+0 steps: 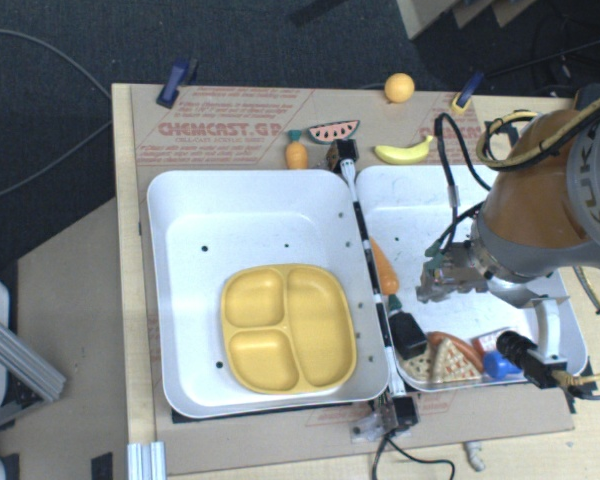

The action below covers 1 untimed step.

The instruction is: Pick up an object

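Carrot (pixel 383 265) lying at the right bin's (pixel 410 193) left wall.
Hand (pixel 442 280) hovers just beside it; can't tell its grip. Yellow divided plate (pixel 288 326) sits in the left bin (pixel 180 268).

The arm (pixel 555 203) is a bulky rounded body, its upper segment a glossy orange-brown band and the segment beneath it smooth grey. Black cables loop over the orange part from about 11 o'clock, beside a thinner yellow-tinted coil. At about 8 o'clock of the grey housing sits the gripper (pixel 438 280), a small dark metal block with grey fittings, too blurred to read in detail.
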### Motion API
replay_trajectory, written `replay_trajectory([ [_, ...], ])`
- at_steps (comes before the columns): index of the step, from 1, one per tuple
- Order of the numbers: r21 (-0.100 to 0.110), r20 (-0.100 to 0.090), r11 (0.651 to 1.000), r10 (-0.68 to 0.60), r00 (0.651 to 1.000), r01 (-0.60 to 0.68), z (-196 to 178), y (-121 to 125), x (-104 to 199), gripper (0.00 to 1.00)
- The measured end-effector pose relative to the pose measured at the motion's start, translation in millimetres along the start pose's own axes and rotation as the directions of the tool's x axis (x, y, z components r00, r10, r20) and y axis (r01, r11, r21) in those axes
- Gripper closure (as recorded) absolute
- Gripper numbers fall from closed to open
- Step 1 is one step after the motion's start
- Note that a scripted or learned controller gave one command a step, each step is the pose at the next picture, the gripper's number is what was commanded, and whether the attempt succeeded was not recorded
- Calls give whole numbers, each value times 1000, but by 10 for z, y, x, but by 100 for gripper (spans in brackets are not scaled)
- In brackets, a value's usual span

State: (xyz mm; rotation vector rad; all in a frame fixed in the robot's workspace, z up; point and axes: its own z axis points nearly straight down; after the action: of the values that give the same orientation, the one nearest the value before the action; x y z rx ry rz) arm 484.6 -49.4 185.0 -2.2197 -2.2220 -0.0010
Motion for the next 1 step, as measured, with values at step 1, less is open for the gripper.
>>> replay_trajectory([
  [1,3,0,1000,1,1000,-1,8,-59,141,100],
])
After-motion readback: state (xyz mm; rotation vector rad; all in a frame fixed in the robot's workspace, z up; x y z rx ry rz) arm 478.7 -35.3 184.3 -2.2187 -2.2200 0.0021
